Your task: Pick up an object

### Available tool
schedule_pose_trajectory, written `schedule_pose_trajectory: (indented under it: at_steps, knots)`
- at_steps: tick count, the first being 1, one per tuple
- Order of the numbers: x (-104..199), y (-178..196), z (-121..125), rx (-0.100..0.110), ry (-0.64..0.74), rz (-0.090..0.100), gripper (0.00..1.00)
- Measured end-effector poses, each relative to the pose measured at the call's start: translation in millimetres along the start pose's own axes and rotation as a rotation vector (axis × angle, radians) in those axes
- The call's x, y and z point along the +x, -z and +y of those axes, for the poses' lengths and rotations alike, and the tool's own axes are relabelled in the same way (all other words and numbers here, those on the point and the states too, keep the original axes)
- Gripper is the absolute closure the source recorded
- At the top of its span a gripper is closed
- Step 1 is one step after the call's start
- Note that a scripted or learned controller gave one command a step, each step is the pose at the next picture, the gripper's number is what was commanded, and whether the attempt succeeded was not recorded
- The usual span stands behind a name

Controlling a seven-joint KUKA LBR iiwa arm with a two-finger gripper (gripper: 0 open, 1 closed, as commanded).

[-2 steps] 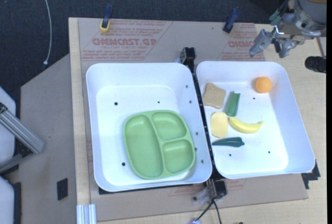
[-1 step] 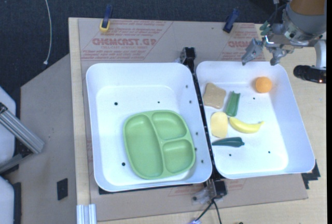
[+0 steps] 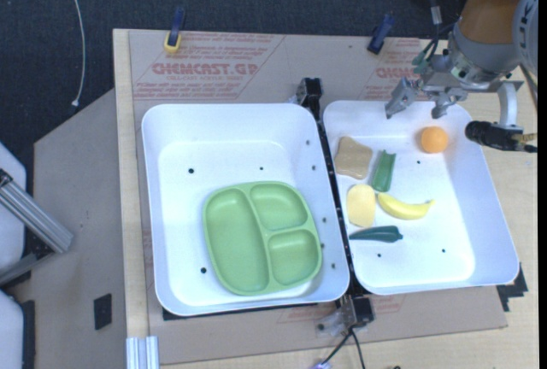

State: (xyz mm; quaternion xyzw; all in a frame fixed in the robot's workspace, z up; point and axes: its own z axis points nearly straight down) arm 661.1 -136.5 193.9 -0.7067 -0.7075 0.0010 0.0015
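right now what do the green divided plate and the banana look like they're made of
Green divided plate: likely molded plastic, with a uniform pale green, soft sheen and rounded compartment ridges. Banana: probably plastic toy food, smooth, evenly yellow and unblemished, though real fruit can't be ruled out.

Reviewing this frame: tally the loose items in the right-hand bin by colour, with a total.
Yellow: 2, the banana and the pale yellow piece
Green: 2, the light green piece and the dark green piece
Orange: 1, the orange ball
Tan: 1, the tan block
Total: 6
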Motion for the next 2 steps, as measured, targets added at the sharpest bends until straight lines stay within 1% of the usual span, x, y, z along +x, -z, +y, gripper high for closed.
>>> schedule_pose_trajectory:
  at_steps: [1,2]
  knots:
    - [8.6,-60.5,-1.2,0.004,0.000,0.001,0.00]
    - [8.3,-44.8,1.1,-0.006,0.001,-0.001,1.00]
